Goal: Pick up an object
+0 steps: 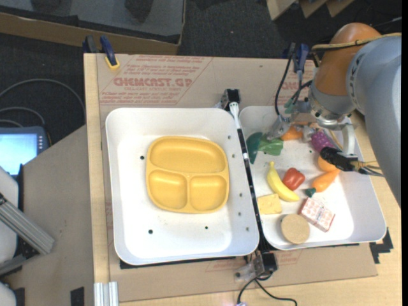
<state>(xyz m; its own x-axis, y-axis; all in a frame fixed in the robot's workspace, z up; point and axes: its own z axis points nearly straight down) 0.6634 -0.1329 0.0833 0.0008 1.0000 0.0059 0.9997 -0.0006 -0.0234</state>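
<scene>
Tray (pixel 188 174): we see smooth yellow plastic with a soft sheen.
Left bin (pixel 127 171): smooth white plastic, faintly glossy to us.
Right bin (pixel 357 215): the same white plastic, we find.
Worktop (pixel 153 81): matt brown paper or card, we think.
Banana (pixel 280 183): we see glossy yellow plastic.
Biscuit (pixel 295 228): matt tan, we note.
Arm (pixel 382 88): smooth grey shell, we see.

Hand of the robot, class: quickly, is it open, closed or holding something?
Hand: cannot be told from this view; it hangs over the right bin, at the far end.
</scene>
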